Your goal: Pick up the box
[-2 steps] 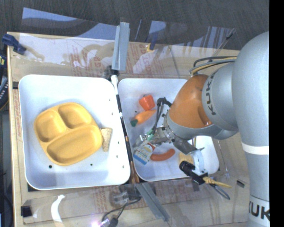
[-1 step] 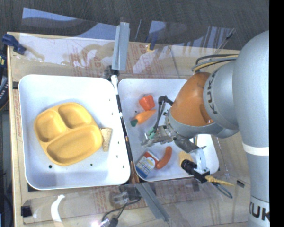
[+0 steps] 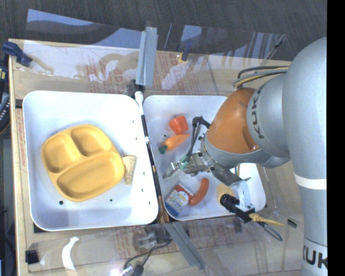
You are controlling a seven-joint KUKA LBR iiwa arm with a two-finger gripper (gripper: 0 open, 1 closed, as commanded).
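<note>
The box (image 3: 177,199) lies untouched at the right bin's (image 3: 161,111) front edge, beside a sausage (image 3: 199,192). The jaws (image 3: 183,167) hover just above it, their state unclear; the whole pick remains.

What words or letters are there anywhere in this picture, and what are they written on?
"KUK", dark letters running down the orange band above the arm's wrist; the rest is cut off.
"KU", black letters on the grey arm at the bottom right, cut off by the edge.
The small box in the right bin has printing too blurred to read.
</note>
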